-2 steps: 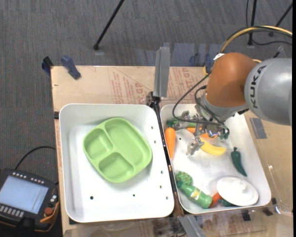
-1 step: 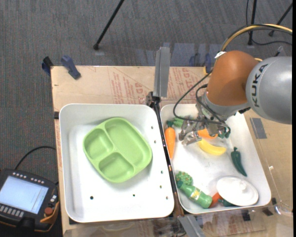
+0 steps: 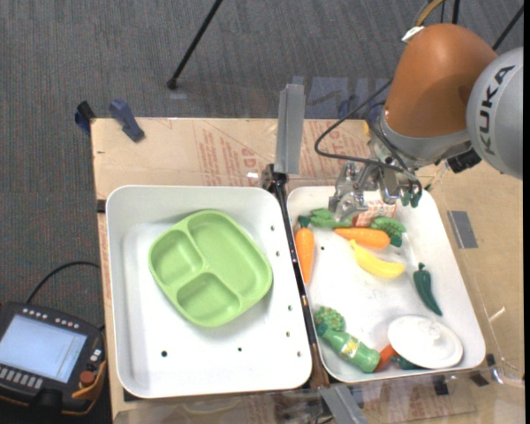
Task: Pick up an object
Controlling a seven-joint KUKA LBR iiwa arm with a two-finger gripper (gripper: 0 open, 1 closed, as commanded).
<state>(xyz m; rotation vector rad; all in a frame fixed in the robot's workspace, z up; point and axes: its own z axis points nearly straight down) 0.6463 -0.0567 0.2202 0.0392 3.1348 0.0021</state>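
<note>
Several toy foods crowd the right bin (image 3: pixel 450 263), so the gripper (image 3: pixel 364 193) hangs low over the far-end cluster near a carrot (image 3: pixel 362 235). Finger spacing: cannot tell; nothing visibly held.

Grey carpet (image 3: pixel 115 42) covers the floor around a wooden bench (image 3: pixel 185 148). A thin black stand leg (image 3: pixel 199 34) slants across the carpet, and a handheld control screen (image 3: pixel 40 356) lies at lower left.
</note>
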